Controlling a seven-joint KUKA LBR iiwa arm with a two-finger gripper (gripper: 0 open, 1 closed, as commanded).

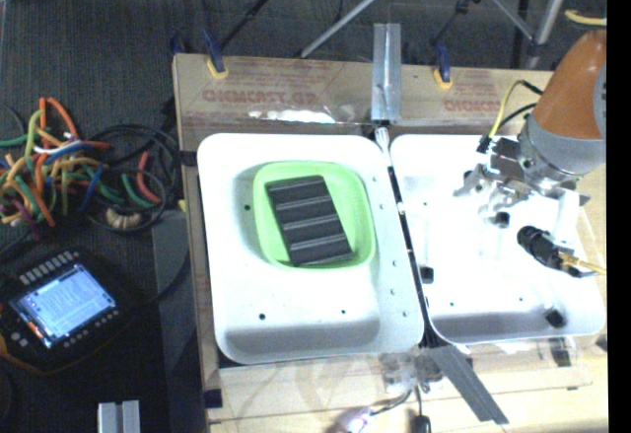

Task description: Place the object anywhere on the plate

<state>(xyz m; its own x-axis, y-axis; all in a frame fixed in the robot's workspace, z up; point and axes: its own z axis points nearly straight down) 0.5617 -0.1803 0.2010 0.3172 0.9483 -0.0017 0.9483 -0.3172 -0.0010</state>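
1. Dark ribbed block point(310, 220), already lying flat on green plate point(268, 224), left bin point(296, 323); slightly skewed.
2. Looks stiff, light, grooved top; probably best pinched across short sides, low slip risk.
3. Hand point(503, 192) hovering in right bin point(473, 313), far right, well apart from block; holding nothing visible, finger spread cannot tell.

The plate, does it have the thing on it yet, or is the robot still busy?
Looks done: a dark ridged block lies flat on the green plate in the left bin. In hand: nothing that I can see; the gripper hovers over the right bin. Left: probably nothing.
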